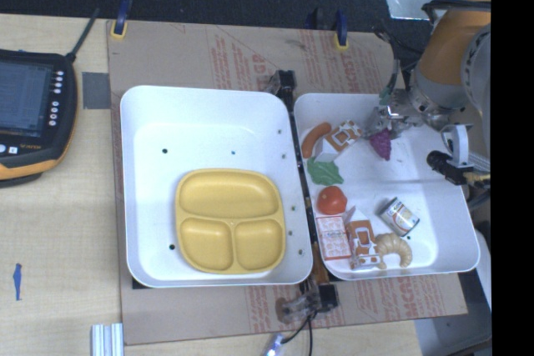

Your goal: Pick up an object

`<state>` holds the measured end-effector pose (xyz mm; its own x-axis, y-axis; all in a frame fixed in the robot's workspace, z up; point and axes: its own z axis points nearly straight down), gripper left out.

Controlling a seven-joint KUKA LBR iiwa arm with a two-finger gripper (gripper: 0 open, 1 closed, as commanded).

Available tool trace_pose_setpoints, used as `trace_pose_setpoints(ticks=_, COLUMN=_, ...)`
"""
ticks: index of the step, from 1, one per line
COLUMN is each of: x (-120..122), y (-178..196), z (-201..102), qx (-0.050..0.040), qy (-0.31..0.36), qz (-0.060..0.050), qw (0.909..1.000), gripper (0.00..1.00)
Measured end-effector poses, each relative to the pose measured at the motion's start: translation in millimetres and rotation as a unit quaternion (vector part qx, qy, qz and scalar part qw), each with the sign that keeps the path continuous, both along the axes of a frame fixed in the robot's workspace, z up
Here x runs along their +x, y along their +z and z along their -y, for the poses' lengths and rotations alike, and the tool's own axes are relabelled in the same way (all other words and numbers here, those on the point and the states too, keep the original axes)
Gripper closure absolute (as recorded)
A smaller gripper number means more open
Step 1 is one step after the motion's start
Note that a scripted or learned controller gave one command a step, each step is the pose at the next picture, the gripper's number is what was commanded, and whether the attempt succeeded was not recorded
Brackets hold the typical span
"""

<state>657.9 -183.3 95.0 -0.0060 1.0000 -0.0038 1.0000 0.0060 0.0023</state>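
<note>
Purple object (380,145) sits near the right bin's (455,258) back edge, seemingly pinched by the jaws.

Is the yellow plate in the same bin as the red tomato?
No, the yellow plate lies in the left bin, while the red tomato sits in the right bin among the other small things.

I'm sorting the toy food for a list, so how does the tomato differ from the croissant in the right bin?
The tomato is red and round, while the croissant is tan and curved. The tomato sits near the right bin's left wall, just below a green leafy piece; the croissant lies by the bin's front edge, beside a small carton. The tomato looks more compact, the croissant longer. Both rest in the same bin, apart from the tool.
</note>
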Motion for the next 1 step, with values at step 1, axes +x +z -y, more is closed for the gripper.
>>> trace_pose_setpoints(ticks=1, x=-29.2, y=98.0, z=-101.7, qx=0.0018, qy=0.0, qz=-0.002, qw=1.0, gripper=1.0)
